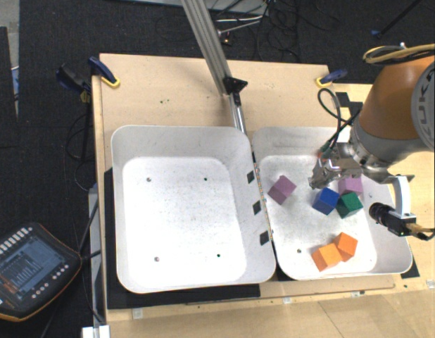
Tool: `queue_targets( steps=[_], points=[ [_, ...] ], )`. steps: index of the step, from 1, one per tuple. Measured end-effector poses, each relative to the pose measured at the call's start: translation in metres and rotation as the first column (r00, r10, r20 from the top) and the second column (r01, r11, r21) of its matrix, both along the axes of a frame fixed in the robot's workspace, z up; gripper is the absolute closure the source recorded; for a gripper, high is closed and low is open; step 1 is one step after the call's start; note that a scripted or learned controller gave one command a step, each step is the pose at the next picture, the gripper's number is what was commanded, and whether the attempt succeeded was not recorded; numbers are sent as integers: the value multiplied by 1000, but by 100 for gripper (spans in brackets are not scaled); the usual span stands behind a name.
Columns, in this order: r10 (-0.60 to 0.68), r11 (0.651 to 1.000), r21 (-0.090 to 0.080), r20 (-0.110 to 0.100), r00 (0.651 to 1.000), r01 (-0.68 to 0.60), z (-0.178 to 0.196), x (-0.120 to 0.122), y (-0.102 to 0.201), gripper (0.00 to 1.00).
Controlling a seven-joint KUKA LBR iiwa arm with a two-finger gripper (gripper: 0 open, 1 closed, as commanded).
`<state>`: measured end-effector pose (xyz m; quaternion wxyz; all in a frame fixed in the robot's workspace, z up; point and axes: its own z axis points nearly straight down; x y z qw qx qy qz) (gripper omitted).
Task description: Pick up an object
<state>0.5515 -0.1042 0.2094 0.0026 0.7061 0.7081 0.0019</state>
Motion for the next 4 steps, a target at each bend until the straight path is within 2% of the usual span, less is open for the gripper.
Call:
queue_targets(
  steps=[1,2,4],
  points=[
    [0,1000,0,-1,1000,0,24,2,0,100],
    [5,1000,2,-4,1000,-5,34,17,49,100],
    [5,1000,2,-5,1000,-5,14,45,155,100]
  ],
)
